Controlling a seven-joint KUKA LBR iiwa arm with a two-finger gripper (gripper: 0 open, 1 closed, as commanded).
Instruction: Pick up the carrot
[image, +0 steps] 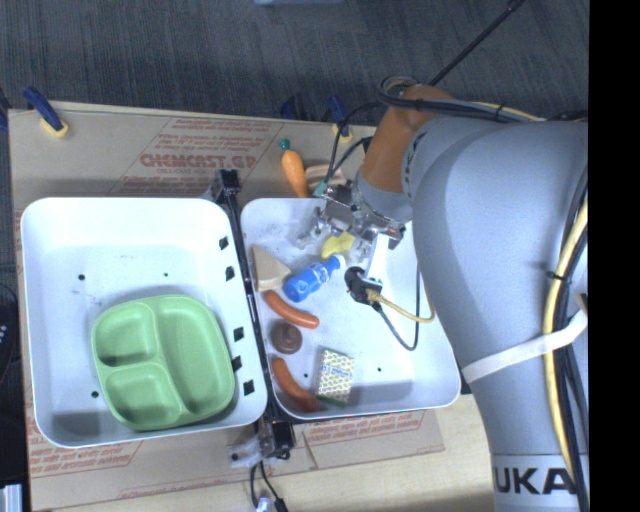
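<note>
The carrot (292, 171), orange with a green tip, lies on the cardboard just beyond the far rim of the right bin (430, 350). It is tilted, with its green end pointing away. My gripper (335, 226) is lowered into the far part of the right bin, a short way in front of and to the right of the carrot. It hangs over a yellow item (338, 244) and is apart from the carrot. The wrist hides what lies directly beneath it.
The right bin holds a blue bottle (311, 279), a beige wedge (266, 268), two sausages (292, 311) (293, 385), a brown disc (288, 340) and a patterned packet (335, 372). A green divided plate (160, 360) sits in the left bin (60, 240). A cable (405, 318) loops over the right bin.
</note>
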